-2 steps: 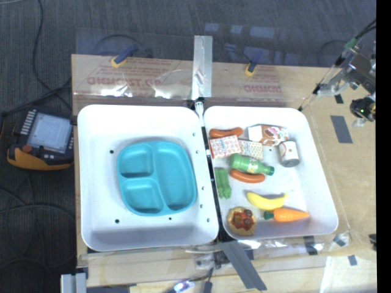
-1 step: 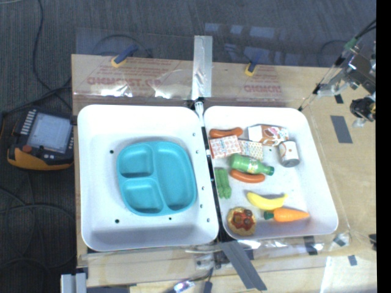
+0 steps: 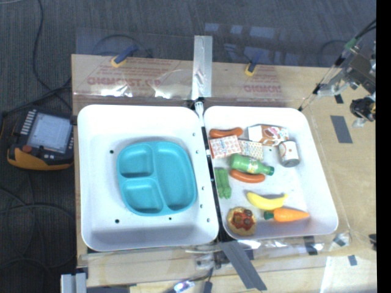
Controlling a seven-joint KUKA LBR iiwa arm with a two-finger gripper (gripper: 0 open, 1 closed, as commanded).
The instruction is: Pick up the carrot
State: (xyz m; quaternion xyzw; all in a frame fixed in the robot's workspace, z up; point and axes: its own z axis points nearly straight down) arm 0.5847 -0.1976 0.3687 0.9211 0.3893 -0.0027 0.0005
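The carrot (image 3: 288,214) is orange with a small green top on its left end. It lies flat near the front right of the right bin (image 3: 321,182), just below a yellow banana (image 3: 266,199). Part of the gripper (image 3: 356,73) shows at the view's right edge, beyond the bin's far right corner. It is well away from the carrot and over the bench, with nothing seen in it.
The right bin also holds a round pizza toy (image 3: 241,220), a green pickle (image 3: 223,183), two sausages (image 3: 247,176), a green bottle (image 3: 250,164), a can (image 3: 289,153) and small packets (image 3: 224,145). A blue divided plate (image 3: 156,176) sits in the left bin (image 3: 91,163).
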